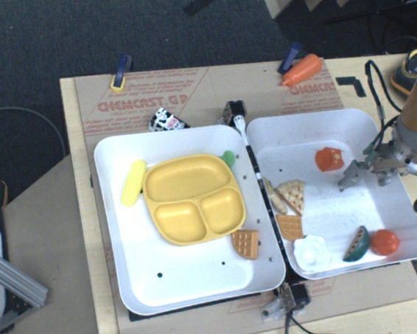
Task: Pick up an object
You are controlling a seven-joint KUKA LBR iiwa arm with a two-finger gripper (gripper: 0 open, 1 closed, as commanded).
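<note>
Floor and bench: dark carpet around a cardboard-covered bench (186, 91); two shallow white bins sit on it side by side.
Left bin (130, 267): holds a yellow divided tray (193, 197), a yellow corn-like piece (132, 182) beside the tray, and a waffle piece (247, 243) near the tray's lower corner.
Right bin (315, 125): holds a red tomato-like toy (330, 159), a sandwich wedge (289, 195), a second waffle (289, 227), a white cup-like item (311, 252), a watermelon slice (356, 245) and a red ball (384, 241).
Gripper (359, 173): low in the right bin, just beside the tomato-like toy but apart from it. The fingers look spread and nothing is between them.
Likely target: the tomato-like toy, because it is nearest to the fingers.
Handling: I judge it light, stiff plastic, smooth and rounded, so it can slip or roll away.
Where to grip: across its widest part, with the fingers on two opposite sides.
Progress: no object is lifted yet.
</note>
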